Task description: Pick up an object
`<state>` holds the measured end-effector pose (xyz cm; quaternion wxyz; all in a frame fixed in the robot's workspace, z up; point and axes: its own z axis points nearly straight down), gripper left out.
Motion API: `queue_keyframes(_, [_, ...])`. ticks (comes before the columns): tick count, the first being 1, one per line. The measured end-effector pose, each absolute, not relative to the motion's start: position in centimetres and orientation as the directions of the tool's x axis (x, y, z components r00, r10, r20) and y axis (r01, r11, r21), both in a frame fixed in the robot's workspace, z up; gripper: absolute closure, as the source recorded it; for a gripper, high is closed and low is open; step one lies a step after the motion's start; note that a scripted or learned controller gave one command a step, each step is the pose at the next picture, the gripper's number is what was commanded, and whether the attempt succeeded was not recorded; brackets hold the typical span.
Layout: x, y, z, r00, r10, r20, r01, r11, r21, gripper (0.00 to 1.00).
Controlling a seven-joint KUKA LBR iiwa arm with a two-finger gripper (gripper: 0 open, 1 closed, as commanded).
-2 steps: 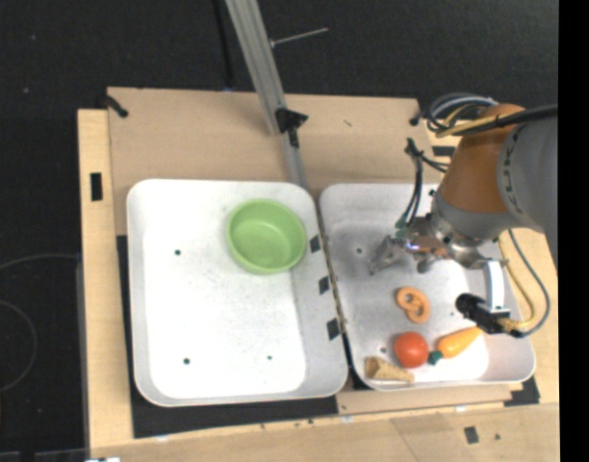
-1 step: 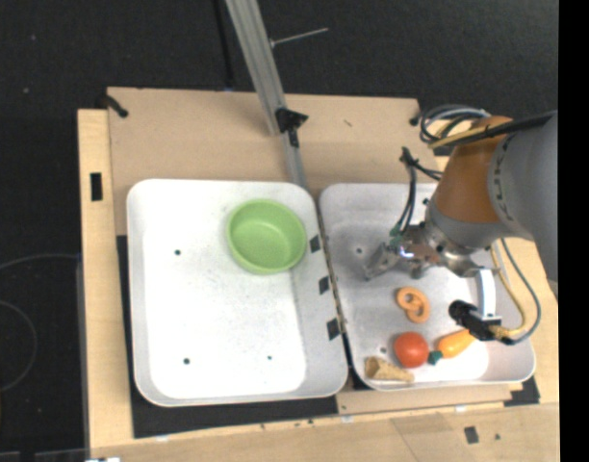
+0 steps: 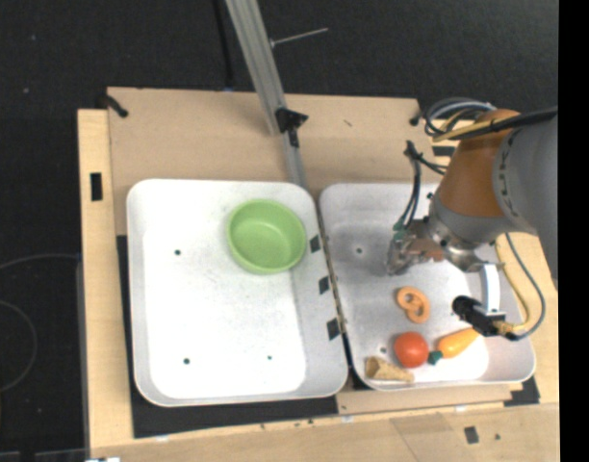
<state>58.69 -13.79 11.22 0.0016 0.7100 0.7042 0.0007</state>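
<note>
Pincer [image 3: 402, 258] hangs low in the right bin [image 3: 362, 219], just above-left of the pretzel [image 3: 412, 302]; whether it is wide or narrow, cannot tell. Tomato [image 3: 410, 349] and carrot [image 3: 455, 342] sit below the pretzel. Risk, as I judge: descent lands on bare floor beside the pretzel, closing on nothing.

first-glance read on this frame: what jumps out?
The round light-green plastic bowl stands out most, sitting alone near the top right corner of the left white bin. Next is the grey arm with its orange band, reaching in from the right with its gripper low over the right white bin. Just below it, a bright cluster lies toward that bin's near edge: an orange pretzel-shaped piece, a red tomato, an orange carrot and a tan wedge.
</note>
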Motion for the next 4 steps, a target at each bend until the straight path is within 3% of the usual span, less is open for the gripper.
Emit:
queue_keyframes(3, [58.0,-13.8,28.0,-0.004,1.000,-0.002,1.000,0.004,0.007,1.00])
queue_keyframes(4, [58.6,-8.3,26.6,-0.007,1.000,0.000,1.000,0.007,0.001,1.00])
